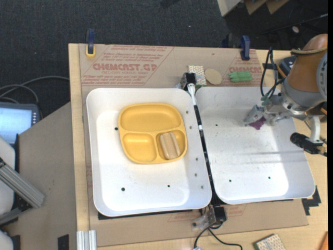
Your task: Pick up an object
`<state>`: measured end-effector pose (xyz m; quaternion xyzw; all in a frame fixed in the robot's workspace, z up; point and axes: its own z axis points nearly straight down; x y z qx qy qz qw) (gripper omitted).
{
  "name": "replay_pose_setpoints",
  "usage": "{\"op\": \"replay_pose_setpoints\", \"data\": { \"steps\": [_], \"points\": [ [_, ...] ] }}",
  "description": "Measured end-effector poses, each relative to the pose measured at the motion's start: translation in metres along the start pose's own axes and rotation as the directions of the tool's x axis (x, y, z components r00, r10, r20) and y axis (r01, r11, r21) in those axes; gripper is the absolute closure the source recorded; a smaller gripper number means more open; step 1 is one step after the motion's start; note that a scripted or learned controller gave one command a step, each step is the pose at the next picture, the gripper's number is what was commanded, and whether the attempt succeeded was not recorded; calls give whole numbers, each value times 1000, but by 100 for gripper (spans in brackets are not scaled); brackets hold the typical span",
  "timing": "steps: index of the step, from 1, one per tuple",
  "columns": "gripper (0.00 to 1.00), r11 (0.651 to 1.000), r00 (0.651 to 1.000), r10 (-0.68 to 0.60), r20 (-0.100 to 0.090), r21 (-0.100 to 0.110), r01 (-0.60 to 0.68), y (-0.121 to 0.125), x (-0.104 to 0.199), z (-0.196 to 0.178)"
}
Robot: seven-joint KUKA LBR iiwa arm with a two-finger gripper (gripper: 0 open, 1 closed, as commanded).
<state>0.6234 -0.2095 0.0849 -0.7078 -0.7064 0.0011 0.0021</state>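
A small purple object lies in the upper right part of the right bin. My gripper reaches in from the right and sits directly over it, its tip touching or nearly touching the purple piece. The grey arm with its orange band stands above the bin's right edge. In the left bin rests a yellow divided plate, and a tan block lies in its lower right compartment.
Behind the bins, on the cardboard-covered bench, lie a green piece and a round tan disc. Blue clamps hold the board's far edge. A black fitting juts over the right bin's right rim.
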Motion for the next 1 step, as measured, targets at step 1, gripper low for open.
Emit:
{"op": "replay_pose_setpoints", "data": {
  "steps": [1],
  "points": [
    [100,1000,1000,-1,4,-8,1,3,0,-12]
  ]
}}
